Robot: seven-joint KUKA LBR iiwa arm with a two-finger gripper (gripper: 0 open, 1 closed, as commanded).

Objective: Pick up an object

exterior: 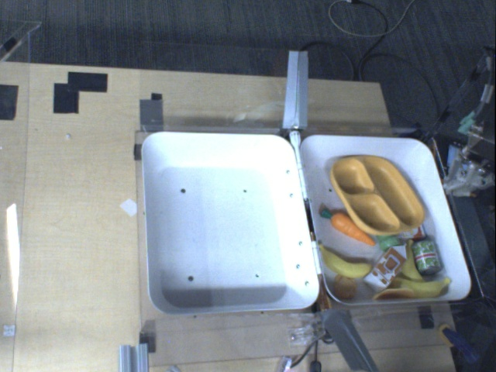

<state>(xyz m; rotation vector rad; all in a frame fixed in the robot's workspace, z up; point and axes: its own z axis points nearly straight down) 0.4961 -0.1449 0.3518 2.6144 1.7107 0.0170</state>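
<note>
Right bin (434, 161): yellow dish (377, 192) at 12 o'clock, carrot (350, 227) at 9, can (425, 257) at 5. Gripper (470, 161) possibly at right edge; fingers' state: cannot tell.

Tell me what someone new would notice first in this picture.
The eye goes to the yellow two-compartment dish tilted in the back of the right bin, with a carrot, bananas and a small green can crowded below it. Beside it sits the plain white left bin.
</note>
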